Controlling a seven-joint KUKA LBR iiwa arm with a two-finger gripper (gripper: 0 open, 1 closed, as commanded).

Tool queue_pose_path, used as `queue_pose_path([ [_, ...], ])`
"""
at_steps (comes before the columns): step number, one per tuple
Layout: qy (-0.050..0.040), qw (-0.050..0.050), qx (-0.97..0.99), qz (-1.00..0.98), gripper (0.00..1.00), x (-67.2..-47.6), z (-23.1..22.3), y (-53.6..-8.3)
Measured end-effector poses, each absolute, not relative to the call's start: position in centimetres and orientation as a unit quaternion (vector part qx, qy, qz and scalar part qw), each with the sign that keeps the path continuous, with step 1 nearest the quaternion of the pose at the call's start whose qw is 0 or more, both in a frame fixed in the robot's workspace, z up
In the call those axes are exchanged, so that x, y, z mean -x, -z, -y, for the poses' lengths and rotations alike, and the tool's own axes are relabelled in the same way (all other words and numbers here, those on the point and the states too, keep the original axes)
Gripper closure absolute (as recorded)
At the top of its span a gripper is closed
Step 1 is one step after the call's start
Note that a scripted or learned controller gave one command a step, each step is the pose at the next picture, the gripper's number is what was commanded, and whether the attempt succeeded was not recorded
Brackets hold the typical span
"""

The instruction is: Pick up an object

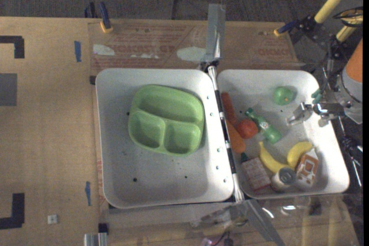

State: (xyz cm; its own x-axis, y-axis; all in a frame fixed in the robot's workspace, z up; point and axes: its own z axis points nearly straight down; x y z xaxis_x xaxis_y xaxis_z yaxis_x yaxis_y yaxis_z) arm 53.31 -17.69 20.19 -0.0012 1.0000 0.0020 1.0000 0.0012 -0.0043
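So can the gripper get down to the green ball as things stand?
Probably yes. The green ball sits alone in the right bin's far corner, nothing on top, and the gripper hangs close beside it.

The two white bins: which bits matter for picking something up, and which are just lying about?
Belong to the job:
- end effector
- right bin, holding the toys
- green bottle
- red tomato
- two bananas

Lying about:
- left bin
- green divided plate
- blue tape on the bench
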Motion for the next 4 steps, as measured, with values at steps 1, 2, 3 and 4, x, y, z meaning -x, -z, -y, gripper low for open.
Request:
queue_pose_path([
  [1,0.0018,-0.002,0.727,0.687,0.00,-48.9,18.9,-8.8],
  [2,0.0000,-0.006,0.728,0.686,1.00,-48.8,19.3,-9.8],
  [3,-0.0003,0.000,0.688,0.726,1.00,-53.0,17.6,-10.0],
  [4,-0.0004,0.000,0.688,0.726,0.00,-53.0,17.6,-10.0],
])
